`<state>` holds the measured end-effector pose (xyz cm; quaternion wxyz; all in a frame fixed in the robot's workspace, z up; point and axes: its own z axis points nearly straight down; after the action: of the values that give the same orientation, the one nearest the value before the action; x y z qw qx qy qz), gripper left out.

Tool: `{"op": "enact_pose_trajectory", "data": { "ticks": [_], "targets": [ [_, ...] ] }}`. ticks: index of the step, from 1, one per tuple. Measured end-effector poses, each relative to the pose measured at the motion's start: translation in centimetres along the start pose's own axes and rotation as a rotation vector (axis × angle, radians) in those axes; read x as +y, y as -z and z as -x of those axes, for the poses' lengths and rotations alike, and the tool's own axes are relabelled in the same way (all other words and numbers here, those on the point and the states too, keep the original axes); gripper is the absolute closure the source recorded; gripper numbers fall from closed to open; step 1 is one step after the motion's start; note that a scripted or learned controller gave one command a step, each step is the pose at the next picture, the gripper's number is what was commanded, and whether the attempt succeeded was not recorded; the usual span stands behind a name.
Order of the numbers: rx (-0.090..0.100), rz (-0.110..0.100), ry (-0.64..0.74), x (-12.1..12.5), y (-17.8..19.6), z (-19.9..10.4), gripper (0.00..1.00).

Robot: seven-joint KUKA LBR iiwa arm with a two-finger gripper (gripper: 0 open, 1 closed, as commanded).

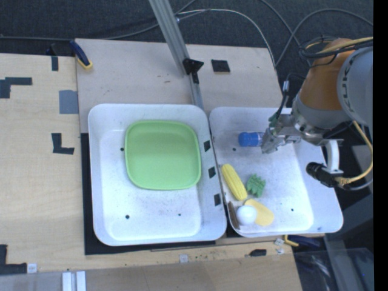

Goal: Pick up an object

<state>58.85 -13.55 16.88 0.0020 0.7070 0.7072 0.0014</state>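
The end effector [269, 143] hangs just beside the blue cylinder [249, 139]; its opening cannot be told.

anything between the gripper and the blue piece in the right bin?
Nothing visible. The gripper sits in the right bin right beside the blue piece, on that piece's right. The corn and green toy lie nearer the camera, off that line.

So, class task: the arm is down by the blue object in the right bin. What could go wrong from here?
1. The end effector sits at one end of the blue object, so an off-centre grip may slip.
2. It could simply nudge the object along the right bin.
3. Cables hang near the bin's edge and might snag.
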Motion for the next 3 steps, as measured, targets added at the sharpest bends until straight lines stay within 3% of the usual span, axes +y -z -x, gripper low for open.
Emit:
{"op": "enact_pose_trajectory", "data": {
  "ticks": [2, 3],
  "targets": [
    [0.000, -0.002, 0.000, 0.0, 9.1, -0.3, 1.00],
    [0.002, -0.006, 0.003, -1.2, 7.5, -5.1, 1.00]
  ]
}}
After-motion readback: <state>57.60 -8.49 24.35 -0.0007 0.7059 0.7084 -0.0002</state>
